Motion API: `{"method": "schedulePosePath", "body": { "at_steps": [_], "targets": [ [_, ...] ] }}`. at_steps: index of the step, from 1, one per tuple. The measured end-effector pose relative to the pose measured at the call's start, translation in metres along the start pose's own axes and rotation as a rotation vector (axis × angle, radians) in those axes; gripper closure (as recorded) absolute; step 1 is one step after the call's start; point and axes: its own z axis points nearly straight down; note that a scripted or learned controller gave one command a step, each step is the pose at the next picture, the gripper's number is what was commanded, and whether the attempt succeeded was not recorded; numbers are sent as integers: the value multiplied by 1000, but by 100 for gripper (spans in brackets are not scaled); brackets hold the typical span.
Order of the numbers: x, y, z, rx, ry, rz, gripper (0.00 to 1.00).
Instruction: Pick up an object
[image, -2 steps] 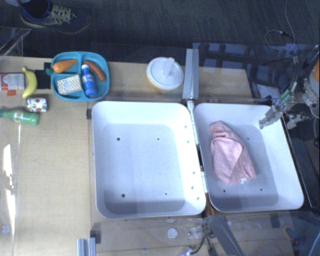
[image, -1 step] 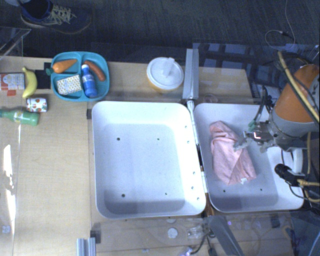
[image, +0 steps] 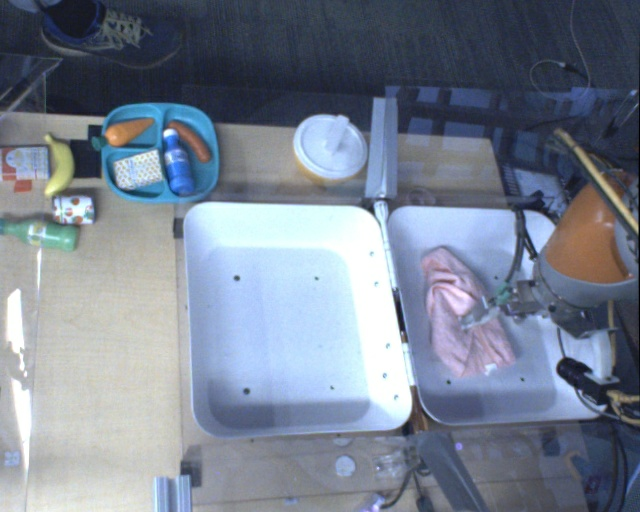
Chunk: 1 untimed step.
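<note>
**Camera view: arm reaches for pink cloth in right-hand bin**

Camera view from above the desk (image: 100, 380) catches the grey arm (image: 590, 250), orange band at its wrist, reaching in from the right with its fingers (image: 482, 310) low over a crumpled pink cloth (image: 462, 315). The metal tips lie against the cloth's right side, about midway along it. They look slightly parted, with a fold of fabric possibly between them, but the picture is too small to tell whether they have closed on anything.

The cloth lies in the right bin (image: 440, 400), toward its left half, directly under and to the left of the fingers. It runs lengthwise from the near end of the bin toward the far end, its narrower end pointing away from the camera and its broader, bunched end nearer the front rim.

By its look, the cloth is light, soft and limp. It should sag and drape when lifted and will not break, though a shallow pinch could slip off. A raised fold near the middle of the heap seems the best place to take hold.

Left of the fingers, past the divider, sits the left bin (image: 285, 320). Farther off, beyond the bins, stand a lidded cup (image: 330, 147) and a blue tray (image: 160, 150) of toy food, with a banana (image: 60, 165) and small containers at the desk's far left.
</note>
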Motion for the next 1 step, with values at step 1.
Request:
{"method": "schedulePosePath", "body": {
  "at_steps": [1],
  "targets": [
    [8, -40, -1, -4, -3, -20, 0]
  ]
}}
